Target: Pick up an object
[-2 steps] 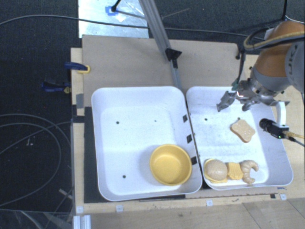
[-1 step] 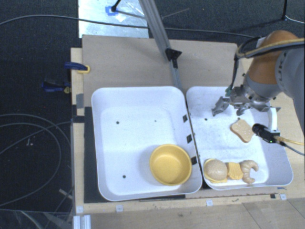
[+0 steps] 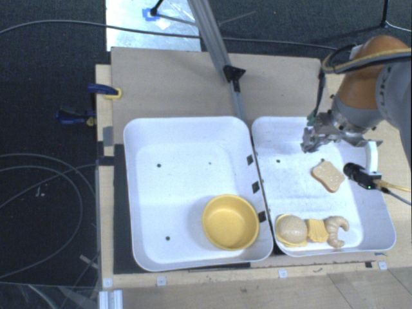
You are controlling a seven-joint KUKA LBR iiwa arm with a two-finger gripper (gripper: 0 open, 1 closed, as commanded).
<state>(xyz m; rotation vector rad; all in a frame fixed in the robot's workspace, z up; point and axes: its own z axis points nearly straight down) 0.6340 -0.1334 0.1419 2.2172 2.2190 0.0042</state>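
Observation:
In the right bin (image 3: 290, 185) lies a tan slice of toast (image 3: 327, 176) near the right side. Along that bin's front edge sit a round bun (image 3: 291, 230), a yellow wavy piece (image 3: 315, 230) and a croissant-shaped pastry (image 3: 337, 230) in a row. My gripper (image 3: 313, 139) hangs over the back of the right bin, a little behind and left of the toast, with nothing visibly between its fingers. A yellow bowl (image 3: 230, 221) stands in the left bin (image 3: 167, 172) at its front right corner.
A slanted grey pole (image 3: 215, 37) with a black clamp comes down to the back edge between the bins. Black clips (image 3: 255, 187) join the two bins along their shared wall. A blue clamp (image 3: 96, 90) is fixed at the bench's left edge.

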